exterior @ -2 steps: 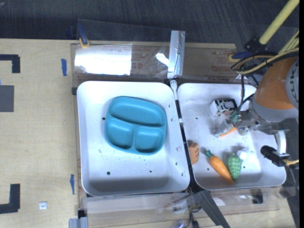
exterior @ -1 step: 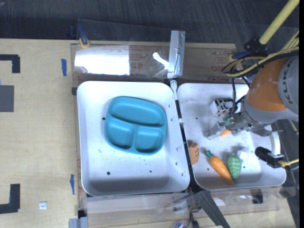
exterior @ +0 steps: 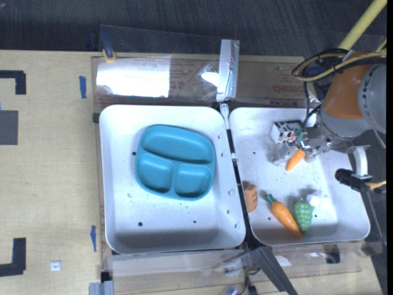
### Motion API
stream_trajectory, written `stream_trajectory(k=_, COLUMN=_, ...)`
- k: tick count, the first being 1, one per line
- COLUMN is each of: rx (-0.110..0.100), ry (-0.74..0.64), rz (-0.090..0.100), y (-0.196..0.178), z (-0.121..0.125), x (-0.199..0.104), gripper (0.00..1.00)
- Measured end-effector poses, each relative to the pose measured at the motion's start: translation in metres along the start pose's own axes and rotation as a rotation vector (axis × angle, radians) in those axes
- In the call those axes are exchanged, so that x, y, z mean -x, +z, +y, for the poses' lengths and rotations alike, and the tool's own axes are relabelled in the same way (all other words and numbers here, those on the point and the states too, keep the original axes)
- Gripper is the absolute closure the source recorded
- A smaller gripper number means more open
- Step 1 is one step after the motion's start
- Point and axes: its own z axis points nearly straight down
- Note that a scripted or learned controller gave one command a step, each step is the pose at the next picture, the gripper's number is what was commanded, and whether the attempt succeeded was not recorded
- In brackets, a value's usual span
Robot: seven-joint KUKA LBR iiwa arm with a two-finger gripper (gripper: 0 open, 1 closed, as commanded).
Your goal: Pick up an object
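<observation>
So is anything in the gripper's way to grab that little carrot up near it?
Nothing visible is in the way. The gripper sits right above the small carrot in the right bin, and they look to be touching. The bigger carrot and green grapes lie apart, nearer the bin's front.

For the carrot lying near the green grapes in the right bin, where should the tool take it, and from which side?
Probably from above, across the thick orange middle of the carrot. It lies flat and slanted, leaf end up-left. The grapes touch its lower right end, so stay clear of that end.
</observation>
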Motion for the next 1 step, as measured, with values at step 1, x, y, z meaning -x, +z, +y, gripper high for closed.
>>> stream_trajectory(k=1, rx=-0.007, ry=0.006, rz=-0.009, y=-0.0066, z=-0.0029, x=0.0068, gripper=1.00)
